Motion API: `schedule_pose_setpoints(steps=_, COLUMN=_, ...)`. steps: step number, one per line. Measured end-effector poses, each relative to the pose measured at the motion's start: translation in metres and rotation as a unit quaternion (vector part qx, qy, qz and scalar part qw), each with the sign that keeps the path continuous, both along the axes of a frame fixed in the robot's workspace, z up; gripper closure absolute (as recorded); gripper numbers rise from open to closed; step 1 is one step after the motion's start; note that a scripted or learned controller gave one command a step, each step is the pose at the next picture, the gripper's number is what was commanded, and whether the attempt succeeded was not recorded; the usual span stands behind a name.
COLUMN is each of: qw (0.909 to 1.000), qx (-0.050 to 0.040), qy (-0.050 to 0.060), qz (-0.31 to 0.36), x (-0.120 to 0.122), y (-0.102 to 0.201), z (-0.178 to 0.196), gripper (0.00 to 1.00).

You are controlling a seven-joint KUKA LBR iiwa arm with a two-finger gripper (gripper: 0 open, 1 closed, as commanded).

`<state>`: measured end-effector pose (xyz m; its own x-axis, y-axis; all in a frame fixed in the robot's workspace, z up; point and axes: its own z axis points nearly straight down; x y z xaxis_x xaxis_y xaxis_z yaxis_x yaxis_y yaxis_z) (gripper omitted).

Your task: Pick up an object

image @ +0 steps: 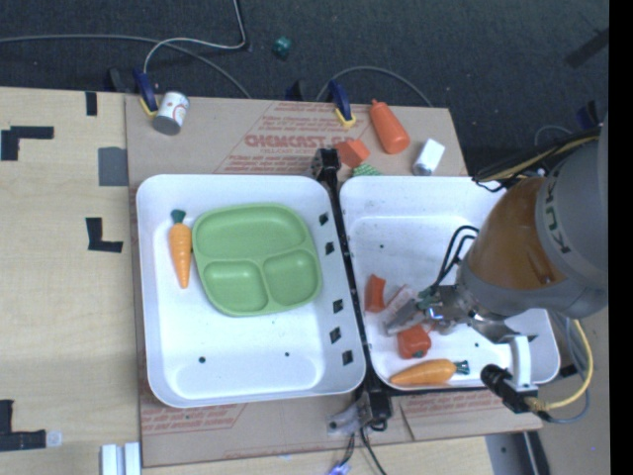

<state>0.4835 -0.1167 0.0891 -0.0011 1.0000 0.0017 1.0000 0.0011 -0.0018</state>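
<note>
Approach step in hand: gripper (415,310), finger state not discernible, sits low in the right bin (396,201) beside the red block (413,341); next move requires closing squarely on it.

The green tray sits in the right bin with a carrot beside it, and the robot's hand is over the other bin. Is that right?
Not quite. The camera view shows the green tray in the left bin, not the right one, with a carrot beside it. The hand is over the other bin, the right bin.
</note>
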Motion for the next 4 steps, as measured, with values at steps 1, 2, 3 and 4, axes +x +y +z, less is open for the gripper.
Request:
schedule_pose_setpoints(steps=1, qw=1.0000, qx=-0.0005, qy=-0.001, qz=0.000, x=0.001, y=0.000, z=0.010, gripper=1.00)
schedule_pose_setpoints(steps=2, qw=1.0000, qx=-0.0005, qy=-0.001, qz=0.000, x=0.001, y=0.000, z=0.010, gripper=0.00)
schedule_pose_setpoints(steps=3, qw=1.0000, qx=-0.0012, qy=-0.001, qz=0.000, x=0.000, y=0.006, z=0.094, gripper=0.00)
schedule_pose_setpoints(steps=4, qw=1.0000, qx=-0.0003, qy=0.001, qz=0.000, x=-0.001, y=0.017, z=0.029, gripper=0.00)
